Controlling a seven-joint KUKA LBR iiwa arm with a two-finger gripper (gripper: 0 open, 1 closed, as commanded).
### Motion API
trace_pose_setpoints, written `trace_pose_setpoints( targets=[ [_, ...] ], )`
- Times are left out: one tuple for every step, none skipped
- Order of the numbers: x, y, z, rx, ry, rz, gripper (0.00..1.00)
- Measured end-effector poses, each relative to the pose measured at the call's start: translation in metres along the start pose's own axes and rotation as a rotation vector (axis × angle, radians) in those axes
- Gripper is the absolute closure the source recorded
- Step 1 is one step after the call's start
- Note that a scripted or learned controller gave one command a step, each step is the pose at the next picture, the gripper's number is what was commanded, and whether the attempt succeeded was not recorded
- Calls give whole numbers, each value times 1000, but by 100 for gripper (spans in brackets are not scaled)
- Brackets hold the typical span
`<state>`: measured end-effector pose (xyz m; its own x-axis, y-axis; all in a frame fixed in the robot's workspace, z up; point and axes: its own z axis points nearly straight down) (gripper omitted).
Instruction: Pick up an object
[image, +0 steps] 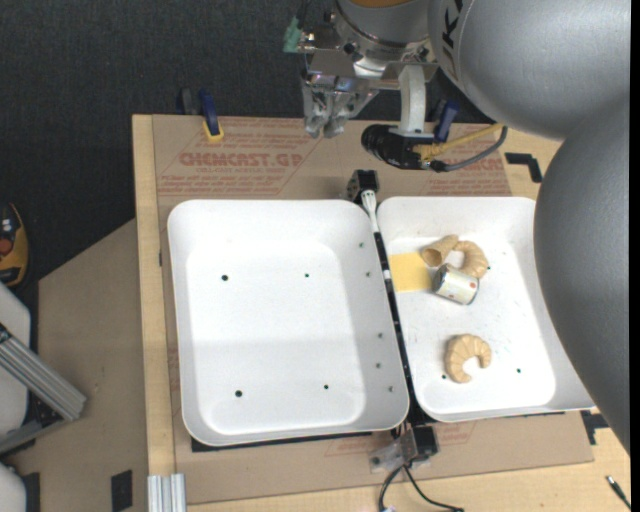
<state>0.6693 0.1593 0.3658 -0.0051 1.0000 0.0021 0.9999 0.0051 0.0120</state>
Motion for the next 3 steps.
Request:
trace_pose_setpoints(
  targets=[
    [71,-27,62,22,-1,-3,100],
    [66,0,-84,-7,3,2,100],
    [67,-2,-85,6,-1,0,100]
  ],
)
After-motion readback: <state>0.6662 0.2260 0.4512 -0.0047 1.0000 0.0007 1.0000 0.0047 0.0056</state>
